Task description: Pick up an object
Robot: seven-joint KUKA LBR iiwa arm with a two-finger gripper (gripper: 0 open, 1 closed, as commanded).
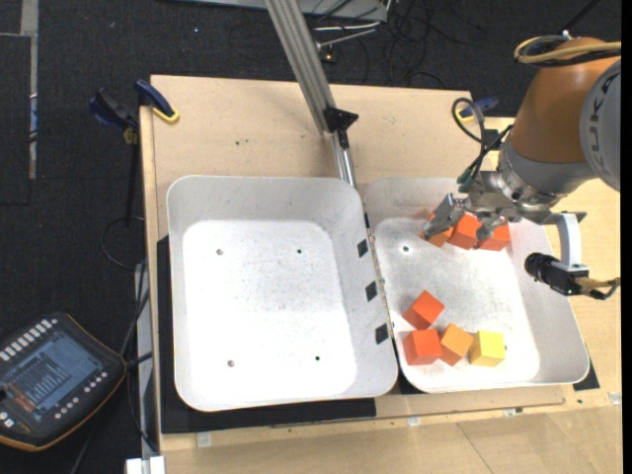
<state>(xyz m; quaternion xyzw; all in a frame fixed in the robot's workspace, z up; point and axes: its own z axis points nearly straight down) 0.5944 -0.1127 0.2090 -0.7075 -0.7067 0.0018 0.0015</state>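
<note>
The two-finger gripper (462,220) is straddling an orange plastic cube (464,232) at the right white bin's (553,368) far end, fingers apart.

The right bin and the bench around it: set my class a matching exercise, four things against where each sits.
Things:
1 yellow block
2 gripper
3 blue clamp
4 handheld pendant

Places:
A bench's far left corner
B off the bench, lower left
C right bin, near edge
D right bin's far end, among orange blocks

Pairs: 1-C, 2-D, 3-A, 4-B
</note>
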